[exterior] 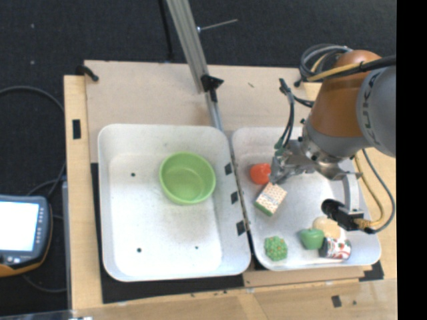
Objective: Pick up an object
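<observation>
The bench (153, 92) carries two shallow white bins side by side, the left bin (120, 245) and the right bin (363, 255), their inner edges touching down the middle. A slanted metal rail (190, 35) reaches down from the top of the view and ends at the seam between the bins. The grey arm (347, 112), with its orange band, hangs over the upper part of the right bin, and its bulk hides that bin's far corner. The left bin holds one thing, a green bowl (187, 177), upright near its middle. The right bin holds the rest: one pale patterned block (270, 199) with a green underside, tilted, just below the gripper (280, 172); one orange-red ball (260, 173) just left of the gripper, near or touching it; one bumpy green ball (275, 247) by the near rim; and a tight cluster in the near right corner, where a green piece (311, 238), a cream piece (327, 225) and a small red-and-white item (337, 249) lie touching. How far apart the gripper's tips stand cannot be told from this slant, nor whether anything sits between them.
</observation>
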`<state>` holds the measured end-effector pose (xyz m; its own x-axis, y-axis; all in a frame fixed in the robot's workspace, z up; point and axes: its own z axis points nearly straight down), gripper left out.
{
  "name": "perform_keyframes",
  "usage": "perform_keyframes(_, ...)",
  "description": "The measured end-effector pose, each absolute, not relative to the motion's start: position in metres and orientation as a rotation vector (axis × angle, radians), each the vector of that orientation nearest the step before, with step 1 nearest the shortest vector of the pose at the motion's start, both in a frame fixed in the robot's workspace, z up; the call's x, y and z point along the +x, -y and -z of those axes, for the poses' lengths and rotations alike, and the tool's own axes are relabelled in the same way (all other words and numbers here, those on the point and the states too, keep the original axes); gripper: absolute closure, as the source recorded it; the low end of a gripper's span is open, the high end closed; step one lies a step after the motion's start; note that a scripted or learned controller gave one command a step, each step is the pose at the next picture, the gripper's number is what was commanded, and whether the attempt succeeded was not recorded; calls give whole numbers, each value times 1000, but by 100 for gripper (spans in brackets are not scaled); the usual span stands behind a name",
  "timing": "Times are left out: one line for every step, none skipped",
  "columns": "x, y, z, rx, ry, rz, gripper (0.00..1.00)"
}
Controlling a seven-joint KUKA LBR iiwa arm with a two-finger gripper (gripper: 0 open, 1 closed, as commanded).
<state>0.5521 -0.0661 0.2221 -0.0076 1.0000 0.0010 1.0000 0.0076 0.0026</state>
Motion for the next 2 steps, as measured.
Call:
perform_keyframes(584,20,-231,2212,-2229,-5,100)
perform_keyframes(604,-35,-242,2211,-2230,-5,100)
